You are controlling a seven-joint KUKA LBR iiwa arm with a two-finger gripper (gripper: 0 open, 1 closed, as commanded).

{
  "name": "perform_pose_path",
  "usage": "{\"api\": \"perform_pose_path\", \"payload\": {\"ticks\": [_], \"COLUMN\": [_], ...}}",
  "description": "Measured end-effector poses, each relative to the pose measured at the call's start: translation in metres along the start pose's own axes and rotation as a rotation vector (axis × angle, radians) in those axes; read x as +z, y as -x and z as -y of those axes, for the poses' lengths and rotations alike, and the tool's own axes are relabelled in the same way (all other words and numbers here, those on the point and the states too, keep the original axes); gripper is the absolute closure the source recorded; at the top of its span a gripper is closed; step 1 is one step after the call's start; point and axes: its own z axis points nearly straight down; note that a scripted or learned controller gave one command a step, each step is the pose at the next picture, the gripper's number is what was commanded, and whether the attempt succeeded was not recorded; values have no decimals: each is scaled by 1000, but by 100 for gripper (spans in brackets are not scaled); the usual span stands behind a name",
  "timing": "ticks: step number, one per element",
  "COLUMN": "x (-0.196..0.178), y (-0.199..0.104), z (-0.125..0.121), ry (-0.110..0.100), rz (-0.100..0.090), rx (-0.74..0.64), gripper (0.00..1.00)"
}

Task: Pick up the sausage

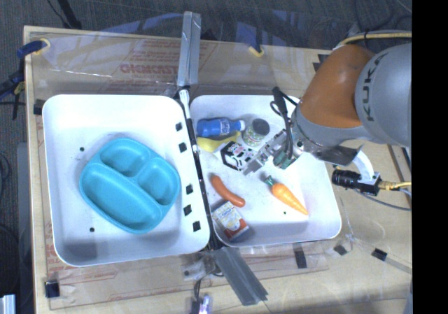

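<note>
Right now your gripper [246, 159] hangs low in the middle of the right bin [318, 225], and you cannot tell its state. Your sausage [227, 191] lies apart from it, toward the bin's left wall near the front edge, between the carrot [287, 194] and a small packet [230, 219].
</note>
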Motion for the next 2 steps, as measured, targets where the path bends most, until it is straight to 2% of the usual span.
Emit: {"api": "perform_pose_path", "payload": {"ticks": [1,2], "x": [32,77], "y": [5,32], "z": [-25,24], "ry": [0,3], "rz": [7,8], "rx": [-181,-599], "gripper": [100,100]}}
